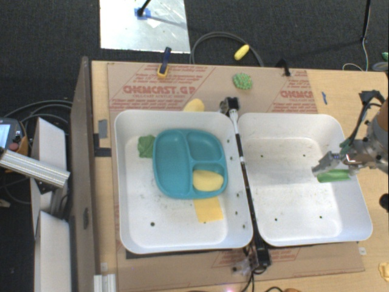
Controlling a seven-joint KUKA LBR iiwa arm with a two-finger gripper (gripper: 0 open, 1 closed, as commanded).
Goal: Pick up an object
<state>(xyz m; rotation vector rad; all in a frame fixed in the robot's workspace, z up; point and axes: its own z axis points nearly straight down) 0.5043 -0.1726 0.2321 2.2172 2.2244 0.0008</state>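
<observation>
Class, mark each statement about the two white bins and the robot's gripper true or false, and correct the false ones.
1. The teal divided plastic tray lies in the left white bin. True.
2. A yellow rounded object sits in a tray compartment. True.
3. The gripper is above the left bin. False: it is over the right white bin.
4. The green fuzzy ball lies in the tray. False: it rests on the cardboard behind the bins.

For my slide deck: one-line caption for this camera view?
Gripper over the right bin at a green object; teal tray with yellow item in left bin.
</observation>
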